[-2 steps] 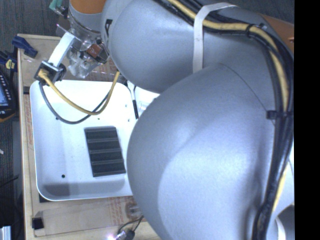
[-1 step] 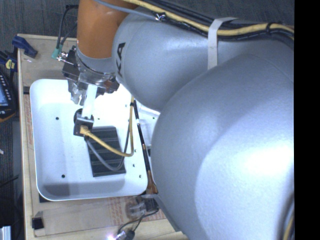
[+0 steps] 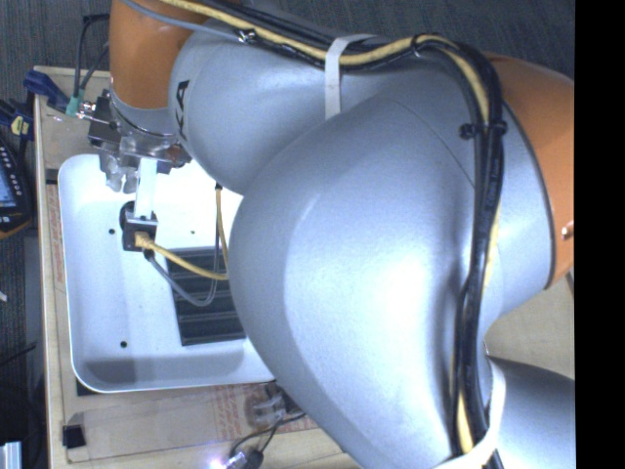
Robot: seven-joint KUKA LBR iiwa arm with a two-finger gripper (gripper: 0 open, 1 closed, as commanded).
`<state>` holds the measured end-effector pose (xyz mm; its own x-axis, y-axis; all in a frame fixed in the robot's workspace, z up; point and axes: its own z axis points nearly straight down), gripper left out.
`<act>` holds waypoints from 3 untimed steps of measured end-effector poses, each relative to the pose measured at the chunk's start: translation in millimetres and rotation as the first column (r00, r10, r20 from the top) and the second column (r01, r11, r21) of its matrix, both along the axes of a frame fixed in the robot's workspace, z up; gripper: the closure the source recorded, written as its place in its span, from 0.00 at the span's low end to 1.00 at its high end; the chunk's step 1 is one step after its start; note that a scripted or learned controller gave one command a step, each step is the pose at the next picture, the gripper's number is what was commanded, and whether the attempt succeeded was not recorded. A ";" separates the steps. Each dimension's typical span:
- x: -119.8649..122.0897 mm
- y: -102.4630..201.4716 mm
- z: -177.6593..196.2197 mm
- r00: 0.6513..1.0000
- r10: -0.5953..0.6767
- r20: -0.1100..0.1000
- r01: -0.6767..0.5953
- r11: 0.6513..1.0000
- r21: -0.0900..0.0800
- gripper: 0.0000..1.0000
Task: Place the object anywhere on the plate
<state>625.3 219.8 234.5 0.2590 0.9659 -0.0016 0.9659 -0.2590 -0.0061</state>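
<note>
My gripper (image 3: 119,172) hangs over the far left corner of the left white bin (image 3: 98,340), under the orange band of the wrist. I see nothing held in it. A dark ribbed rectangular thing (image 3: 207,313) lies flat on the bin floor, nearer the front, and its right part is hidden behind the arm. The big grey arm covers the middle and right of the view, including the second bin.
The wooden bench edge (image 3: 166,413) runs along the front of the bin, with a small clear fitting (image 3: 264,405) on it. Dark cables and blue tools (image 3: 34,91) lie left of the bench. Bare white bin floor (image 3: 107,291) shows on the left.
</note>
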 end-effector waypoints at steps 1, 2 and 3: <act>30.4 -0.6 -13.2 0.842 0.539 0.006 -0.539 0.842 0.001 1.00; -36.4 -79.5 -116.2 0.850 0.527 -0.001 -0.527 0.850 0.002 1.00; -127.3 -108.2 -144.2 0.708 0.707 0.002 -0.707 0.708 0.005 1.00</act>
